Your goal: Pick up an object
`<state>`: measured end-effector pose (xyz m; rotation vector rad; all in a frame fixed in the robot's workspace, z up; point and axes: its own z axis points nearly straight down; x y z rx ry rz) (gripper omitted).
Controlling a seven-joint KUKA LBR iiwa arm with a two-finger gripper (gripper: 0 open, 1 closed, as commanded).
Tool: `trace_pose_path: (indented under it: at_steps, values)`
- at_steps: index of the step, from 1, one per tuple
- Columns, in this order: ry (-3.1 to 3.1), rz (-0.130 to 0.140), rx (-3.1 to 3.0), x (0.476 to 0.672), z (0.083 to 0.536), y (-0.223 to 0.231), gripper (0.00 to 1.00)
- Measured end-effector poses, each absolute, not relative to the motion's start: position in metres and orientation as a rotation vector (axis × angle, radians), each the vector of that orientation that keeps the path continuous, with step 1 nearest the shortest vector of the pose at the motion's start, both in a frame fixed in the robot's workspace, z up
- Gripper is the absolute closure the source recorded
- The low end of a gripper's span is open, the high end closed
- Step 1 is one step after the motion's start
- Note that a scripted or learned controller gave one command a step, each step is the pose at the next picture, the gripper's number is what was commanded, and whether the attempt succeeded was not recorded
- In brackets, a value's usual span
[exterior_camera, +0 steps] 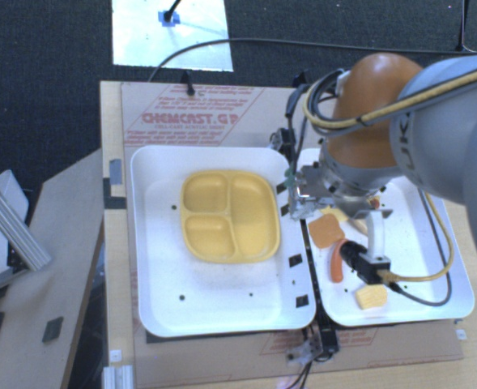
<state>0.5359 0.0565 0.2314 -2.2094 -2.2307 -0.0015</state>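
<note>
Two shallow white bins sit side by side on the tabletop (76,217). The left bin (161,298) contains a yellow divided plate (226,215), lying flat near the bin's centre, with three compartments visible. The right bin (432,294) holds the loose objects: an orange-brown flat piece (326,230) near the bin's left wall, a slim orange-red curved piece (336,262) just below it, and a pale yellow block (372,297) toward the near edge, apart from the other two.

The grey arm (449,128) with its orange band (372,108) reaches over the right bin from the right. The gripper (311,203) hangs above the divide between the bins, close over the orange-brown piece. The state of the jaws cannot be determined from this angle; no object is seen between them. A yellow cable (423,275) loops across the right bin's floor.
</note>
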Motion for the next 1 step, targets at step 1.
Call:
trace_pose_path:
  at_steps: [1]
  values:
    - [-2.231,-0.001,-2.209,0.5152,0.2333,0.0994,1.00]
